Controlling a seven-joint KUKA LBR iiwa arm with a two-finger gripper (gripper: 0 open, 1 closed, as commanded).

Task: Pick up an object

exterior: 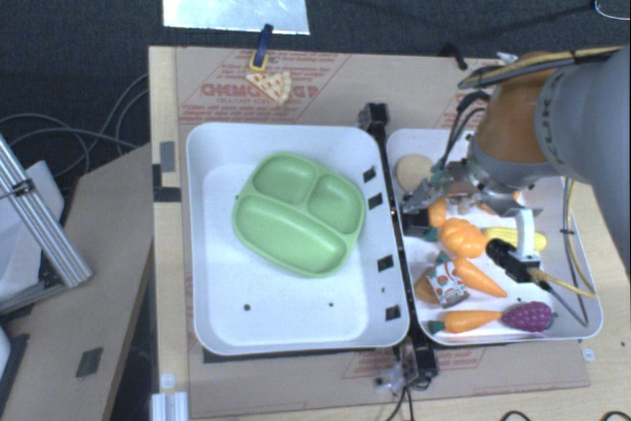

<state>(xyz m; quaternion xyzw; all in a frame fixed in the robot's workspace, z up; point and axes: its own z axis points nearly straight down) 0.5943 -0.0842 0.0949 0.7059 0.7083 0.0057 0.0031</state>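
Observation:
The right bin (pixel 582 296) holds several toy foods. Among them are a beige egg (pixel 413 172), an orange fruit (pixel 459 237), two carrots (pixel 480 279) (pixel 467 319), purple grapes (pixel 529 315), a yellow banana (pixel 508 235) and a small printed box (pixel 447 284). My gripper (pixel 461 200) hangs low over the upper middle of this bin, just above the orange fruit and right of the egg. The grey wrist and orange band (pixel 513 118) hide its top. Nothing can be seen held in it.
The left bin (pixel 222 311) holds a green divided plate (pixel 299 212). A black divider with clips (pixel 389 212) runs between the bins. Cables (pixel 567 286) trail across the right bin's right side. A cardboard sheet (pixel 325 74) lies under both bins.

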